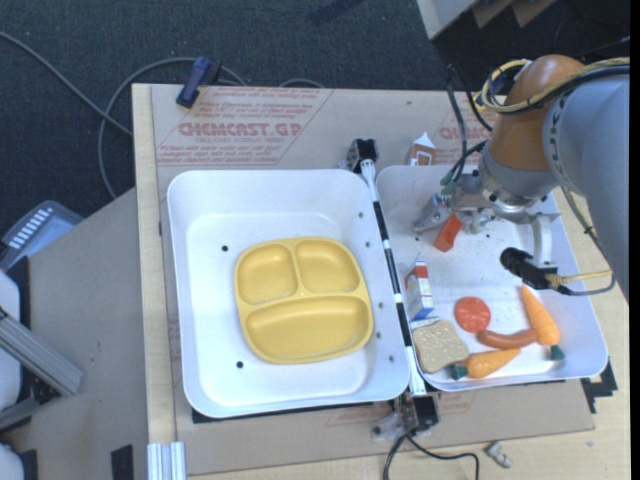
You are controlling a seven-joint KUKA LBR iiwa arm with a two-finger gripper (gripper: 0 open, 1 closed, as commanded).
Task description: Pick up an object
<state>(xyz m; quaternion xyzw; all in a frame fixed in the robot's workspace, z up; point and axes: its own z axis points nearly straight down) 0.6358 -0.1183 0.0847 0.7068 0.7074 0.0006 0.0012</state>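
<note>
Dark carpet surrounds the counter (pixel 250 128); claw (pixel 452 220) low in right white bin (pixel 590 353), seemingly closed on small orange-red block (pixel 448 232), a corner grip that may slip on lifting; counted: two carrots, one sausage, one tomato slice, one bread slice, one carton, one yellow tray.

small orange-red block (pixel 449 231), tilted, upper right bin (pixel 590 298)

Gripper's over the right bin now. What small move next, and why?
Probably lower straight down: the gripper sits at the orange block near the back of the right bin, apart from the carrots and slice of bread up front.
</note>
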